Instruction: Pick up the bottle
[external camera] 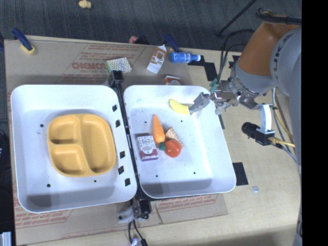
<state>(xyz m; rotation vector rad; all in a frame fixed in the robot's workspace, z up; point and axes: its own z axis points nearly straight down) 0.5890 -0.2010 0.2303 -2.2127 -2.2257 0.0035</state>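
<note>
My jaws (pixel 197 105) hang over the right bin's (pixel 218 152) far edge, just beside the banana (pixel 178 106); I cannot tell their state. The blue bottle (pixel 183 58) lies on the bench (pixel 266 188) beyond that bin.

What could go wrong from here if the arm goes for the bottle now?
1. The blue bottle lies on its side on the bench behind the right bin, not in it; a grasp there may roll it away.
2. The gripper is low by the banana, inside the bin's far edge, and could knock it or catch the rim moving out.
</note>
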